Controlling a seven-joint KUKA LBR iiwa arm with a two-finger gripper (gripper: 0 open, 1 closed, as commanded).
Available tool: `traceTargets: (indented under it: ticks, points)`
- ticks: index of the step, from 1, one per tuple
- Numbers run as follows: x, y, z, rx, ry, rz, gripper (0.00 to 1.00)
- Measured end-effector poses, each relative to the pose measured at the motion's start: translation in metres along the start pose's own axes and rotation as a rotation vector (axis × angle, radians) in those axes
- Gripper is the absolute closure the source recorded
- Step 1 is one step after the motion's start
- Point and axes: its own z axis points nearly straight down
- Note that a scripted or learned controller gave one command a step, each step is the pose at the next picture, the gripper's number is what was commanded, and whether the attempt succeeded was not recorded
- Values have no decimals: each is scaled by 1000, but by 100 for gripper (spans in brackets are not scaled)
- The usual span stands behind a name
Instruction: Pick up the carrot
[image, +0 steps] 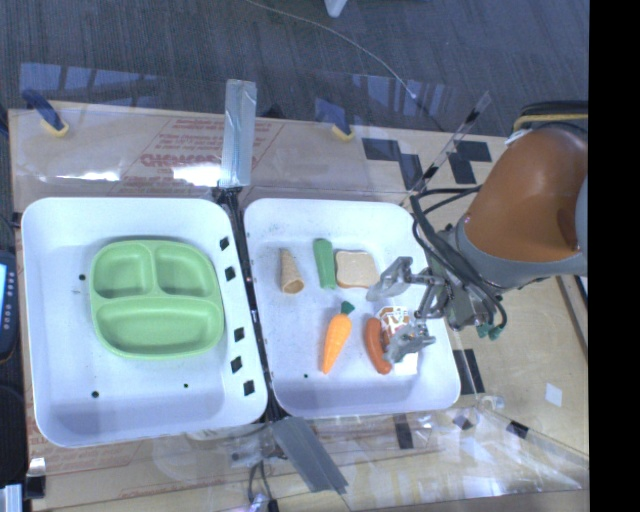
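From above the bench we look down on two white bins set side by side. The left bin (50, 300) carries a green tray (157, 298) with three compartments. The right bin (300, 395) holds the food items.

The carrot (336, 339) lies in the lower middle of the right bin, flat on the floor. Its long axis runs nearly up and down the view, tipped slightly: the green top points up and a little right, toward the toast, and the orange tip points down and a little left, toward the near wall.

Just right of the carrot lies a sausage (376, 345), close beside it but, as far as we can see, not touching. Above them sit a cone (290, 270), a green stick (324, 262) and a slice of toast (356, 268) in a row.

The arm (525, 205) reaches in from the right, its orange band over the bin's right edge. The gripper (402, 308) hangs over the right side of the bin with its fingers spread apart, one near the toast and the other below, near the sausage. Between them we see a small white and red item (394, 320) that we cannot identify; whether the fingers touch it is unclear from this angle. The carrot sits apart from the gripper, to its left, with the sausage between them.
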Motion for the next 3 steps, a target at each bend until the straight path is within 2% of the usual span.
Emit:
traceTargets:
  ticks: [1, 2, 3]
  points:
    - [-15, -20, 136, 5, -24, -76, 0]
    - [-21, -18, 122, 11, -39, -86, 100]
    - [-37, 71, 156, -4, 0, -130, 100]
